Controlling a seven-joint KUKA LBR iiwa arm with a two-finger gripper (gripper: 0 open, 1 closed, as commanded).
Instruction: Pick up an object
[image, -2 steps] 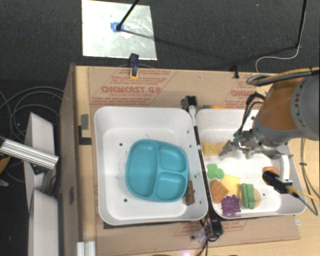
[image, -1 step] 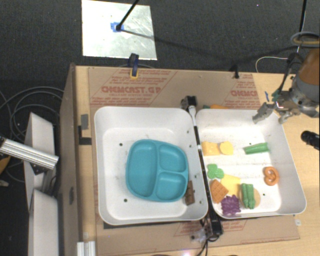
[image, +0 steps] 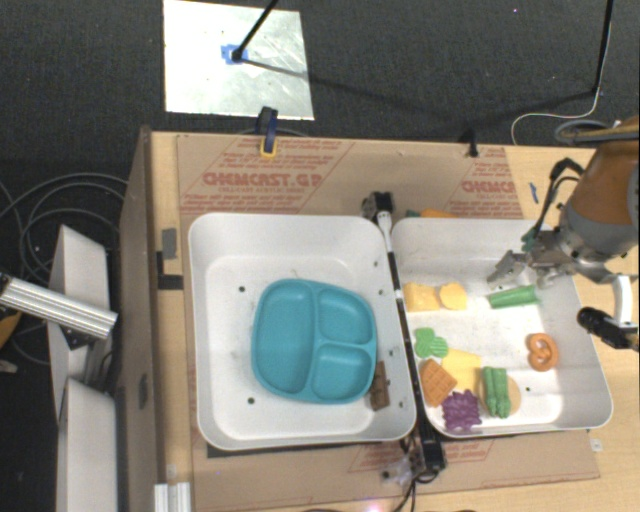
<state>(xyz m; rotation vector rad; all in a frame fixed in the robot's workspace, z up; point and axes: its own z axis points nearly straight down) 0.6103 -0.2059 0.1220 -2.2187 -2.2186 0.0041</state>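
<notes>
STEP: approach, nothing lifted | TOOL: two-finger gripper (image: 512, 268) stood spread over right white bin (image: 590, 400), holding nothing | TARGET: flat green plastic stick (image: 513, 296) lay just below the fingertips | NEXT: you needed to lower, centre, then close.

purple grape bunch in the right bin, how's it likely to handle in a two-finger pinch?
The grape bunch looks small and knobbly, so probably light, but the bumps may let pads slip. It lies packed against the waffle piece and near the bin wall, so a push would likely jostle neighbours rather than roll it.
</notes>
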